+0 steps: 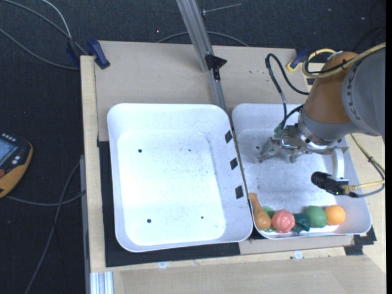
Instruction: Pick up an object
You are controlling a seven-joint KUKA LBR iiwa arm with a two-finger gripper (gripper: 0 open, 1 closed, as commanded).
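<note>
Both bins look like smooth white plastic, speckled with dark flecks. The bench is pale matt wood. A dull metal bar slants overhead. The toy fruit looks like glossy plastic.

Grey arm with orange band, black cables, silvery metal tool

A single fixed camera looked down at a slant on the worktop and both bins.
</note>
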